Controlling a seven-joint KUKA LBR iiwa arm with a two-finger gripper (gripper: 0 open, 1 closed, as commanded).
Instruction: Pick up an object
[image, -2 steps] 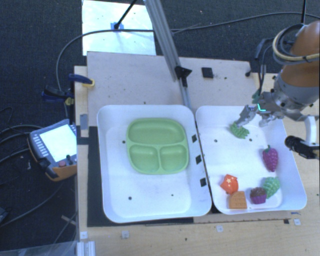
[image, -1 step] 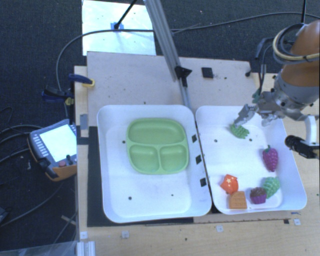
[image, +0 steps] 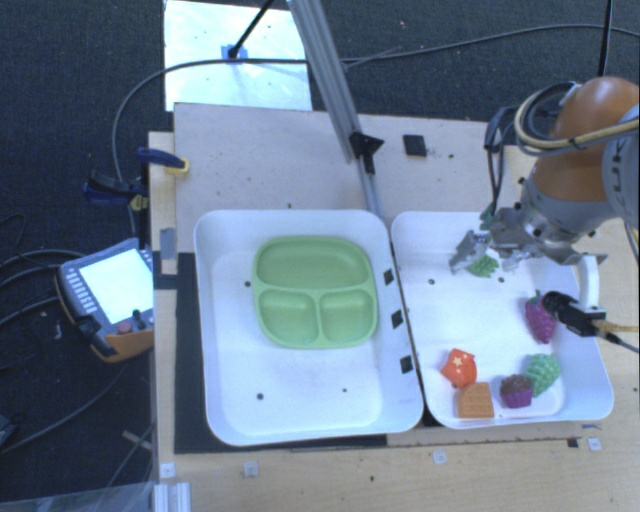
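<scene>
arm (image: 585, 130): cut off at right edge | green toy (image: 484, 266): partly hidden by gripper (image: 490, 252)

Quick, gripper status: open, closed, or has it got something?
Gripper: shut on the small green object, which sits between its fingertips over the right bin.

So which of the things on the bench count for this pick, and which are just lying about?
In play: gripper; small green piece at its fingertips; purple grapes; red-orange toy; orange block; dark purple piece; green bumpy piece; right bin.

Lying about: green divided plate; left bin; handheld pendant.
</scene>
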